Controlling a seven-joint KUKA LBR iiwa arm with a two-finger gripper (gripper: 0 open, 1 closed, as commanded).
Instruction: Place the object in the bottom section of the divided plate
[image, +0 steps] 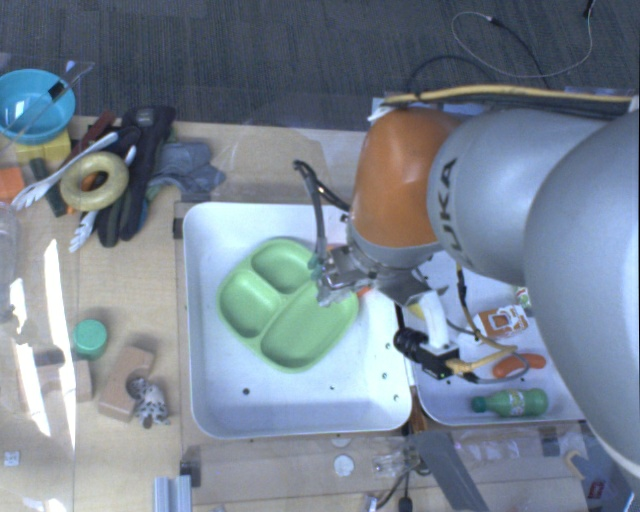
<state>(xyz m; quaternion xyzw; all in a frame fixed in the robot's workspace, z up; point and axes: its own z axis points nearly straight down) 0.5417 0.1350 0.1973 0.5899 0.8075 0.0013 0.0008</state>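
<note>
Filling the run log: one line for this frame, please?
arm: over left bin | hand: above green divided plate, right edge | grasp: unclear | right bin: green bottle, orange items

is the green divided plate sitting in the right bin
No, the green divided plate lies in the left bin, while the right bin holds a green bottle and other small items.

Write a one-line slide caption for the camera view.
KUKA arm's gripper hovers over the green divided plate in the left white bin; green bottle lies in right bin.
</note>
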